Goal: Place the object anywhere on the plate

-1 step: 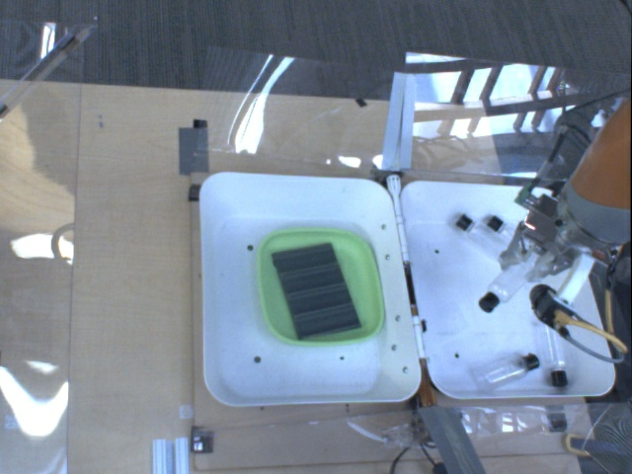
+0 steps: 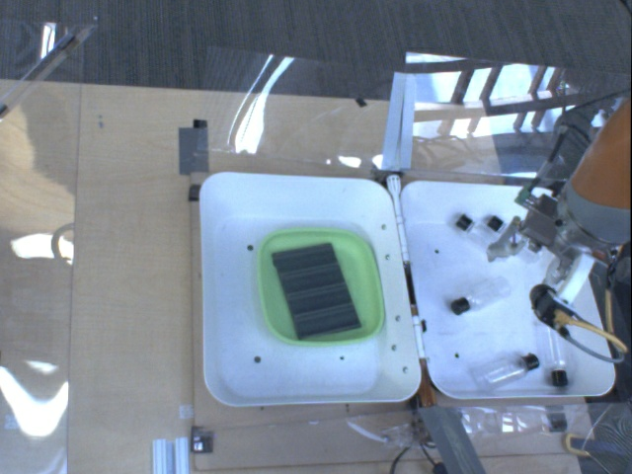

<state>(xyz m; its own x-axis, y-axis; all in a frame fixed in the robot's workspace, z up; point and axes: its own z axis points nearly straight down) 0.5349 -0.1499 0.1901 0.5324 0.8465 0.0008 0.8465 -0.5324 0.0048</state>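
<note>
One dark block [image 2: 316, 290] on one plate [image 2: 370, 286]; perhaps five vials [image 2: 506, 368].

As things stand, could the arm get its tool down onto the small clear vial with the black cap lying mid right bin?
Probably yes. The vial lies alone on bare bin floor, apart from the other vials, with nothing over it. The tool hangs just above and to the right in the same right bin.
</note>
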